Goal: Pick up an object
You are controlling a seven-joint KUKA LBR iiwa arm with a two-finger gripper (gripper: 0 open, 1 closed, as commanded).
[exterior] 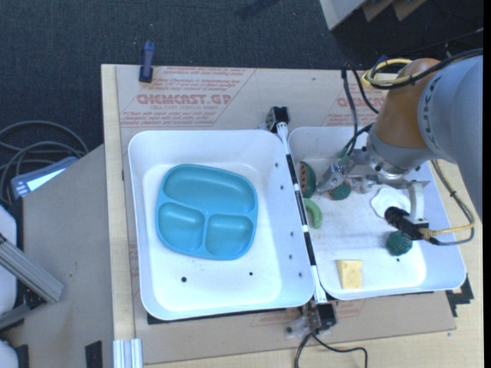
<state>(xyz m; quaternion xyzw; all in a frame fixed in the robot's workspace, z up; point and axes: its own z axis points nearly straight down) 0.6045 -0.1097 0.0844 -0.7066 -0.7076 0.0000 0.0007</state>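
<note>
Teal object: small rounded lump, no clear long axis, lying in the right bin near its back left corner.
Hand: just above the lump; spread or pressed together, cannot tell.
Left bin: blue divided plate.
Worktop: pale board, red print.
Floor: dark carpet.

The divided plate is sky blue; the left bin and right bin are white. At lower right are a yellow block, a light green piece and a dark teal lump. The tan counter bears red lettering.
</note>
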